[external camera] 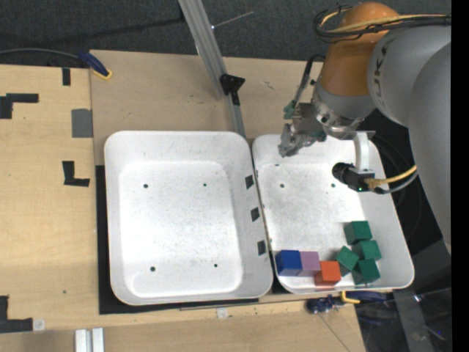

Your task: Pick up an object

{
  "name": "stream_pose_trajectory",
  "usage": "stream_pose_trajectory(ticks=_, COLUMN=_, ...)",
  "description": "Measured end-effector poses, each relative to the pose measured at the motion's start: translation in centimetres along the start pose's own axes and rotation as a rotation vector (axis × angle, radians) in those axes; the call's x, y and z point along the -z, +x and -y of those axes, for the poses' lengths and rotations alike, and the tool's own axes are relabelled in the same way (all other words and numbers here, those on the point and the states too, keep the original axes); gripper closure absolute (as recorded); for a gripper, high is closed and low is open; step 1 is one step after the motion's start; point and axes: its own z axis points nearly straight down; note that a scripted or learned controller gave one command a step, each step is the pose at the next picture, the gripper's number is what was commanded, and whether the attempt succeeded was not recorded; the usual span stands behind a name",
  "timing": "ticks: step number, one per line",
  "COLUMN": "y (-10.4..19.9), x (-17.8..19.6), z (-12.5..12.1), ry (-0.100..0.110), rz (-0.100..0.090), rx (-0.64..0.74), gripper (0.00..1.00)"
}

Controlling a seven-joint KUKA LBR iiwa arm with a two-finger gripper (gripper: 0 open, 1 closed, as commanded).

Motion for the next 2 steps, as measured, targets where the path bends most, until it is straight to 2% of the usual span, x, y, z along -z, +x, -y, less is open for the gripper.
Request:
stream_pose_trajectory(ticks=1, y=5.6, x=-0.4, z=1.6, ry=0.0, rz=0.0, rx=0.001, gripper=1.0)
stream_pose_trajectory(ticks=2, y=11.3, x=1.3, z=2.0, ry=-0.003, rz=0.0, rx=0.003, gripper=1.0)
